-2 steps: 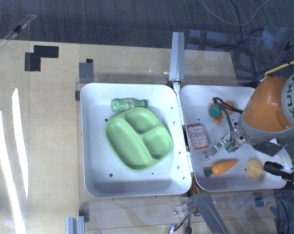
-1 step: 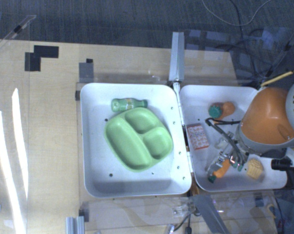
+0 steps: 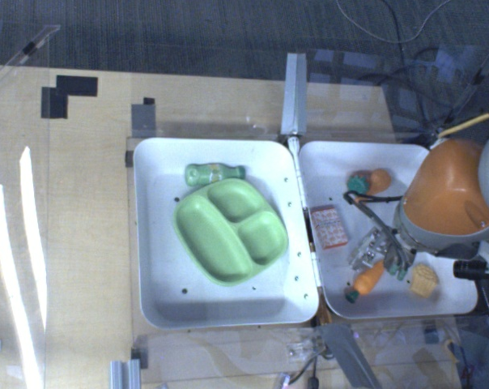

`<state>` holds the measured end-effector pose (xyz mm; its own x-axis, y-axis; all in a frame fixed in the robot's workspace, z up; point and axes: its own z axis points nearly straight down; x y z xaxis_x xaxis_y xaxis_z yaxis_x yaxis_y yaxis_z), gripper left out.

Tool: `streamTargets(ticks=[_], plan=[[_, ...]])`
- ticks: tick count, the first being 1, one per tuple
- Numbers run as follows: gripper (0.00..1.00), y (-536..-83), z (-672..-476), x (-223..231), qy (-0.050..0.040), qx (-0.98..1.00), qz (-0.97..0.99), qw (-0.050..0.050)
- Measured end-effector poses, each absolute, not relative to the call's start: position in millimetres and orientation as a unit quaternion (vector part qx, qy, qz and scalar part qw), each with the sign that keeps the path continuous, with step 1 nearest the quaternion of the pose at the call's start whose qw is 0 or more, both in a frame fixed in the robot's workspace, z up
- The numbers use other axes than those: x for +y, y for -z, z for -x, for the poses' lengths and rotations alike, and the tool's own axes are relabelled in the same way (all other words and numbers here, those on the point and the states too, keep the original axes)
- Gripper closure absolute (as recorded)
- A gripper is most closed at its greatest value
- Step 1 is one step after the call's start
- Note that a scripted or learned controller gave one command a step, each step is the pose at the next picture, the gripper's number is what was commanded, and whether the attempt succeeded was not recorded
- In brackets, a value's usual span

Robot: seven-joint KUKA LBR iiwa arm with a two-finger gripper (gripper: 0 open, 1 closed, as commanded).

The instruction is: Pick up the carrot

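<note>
The carrot (image 3: 366, 281) lies in the right bin (image 3: 390, 310) near its front wall. It is orange with a green stub at its lower-left end, and it slants up to the right. My gripper (image 3: 380, 259) hangs low over the carrot's upper, thick end. It is open, with one finger (image 3: 363, 254) to the left of that end and the other to the right. The carrot still rests on the bin floor. The grey arm with its orange band (image 3: 447, 191) covers the right part of this bin.
In the right bin there are also a teal-and-orange toy (image 3: 366, 181) at the back, a red-patterned packet (image 3: 329, 226) by the left wall and a tan block (image 3: 423, 279) right of the carrot. The left bin (image 3: 151, 241) holds a green divided plate (image 3: 231, 230) and a green bottle (image 3: 214, 173).
</note>
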<state>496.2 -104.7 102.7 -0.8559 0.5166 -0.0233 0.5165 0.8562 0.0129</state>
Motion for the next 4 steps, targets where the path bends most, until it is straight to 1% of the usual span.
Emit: streamTargets(ticks=[1,2,3,4], plan=[[1.0,-199,-489.1,-31,-0.0016,0.931,-0.365,0.004],[1.0,-185,-516.2,-7,-0.0016,0.882,-0.471,0.003],[1.0,-184,-560.0,13,-0.0007,0.767,-0.642,0.001],[1.0,-185,-603.6,-39,-0.0012,0.656,-0.755,0.002]])
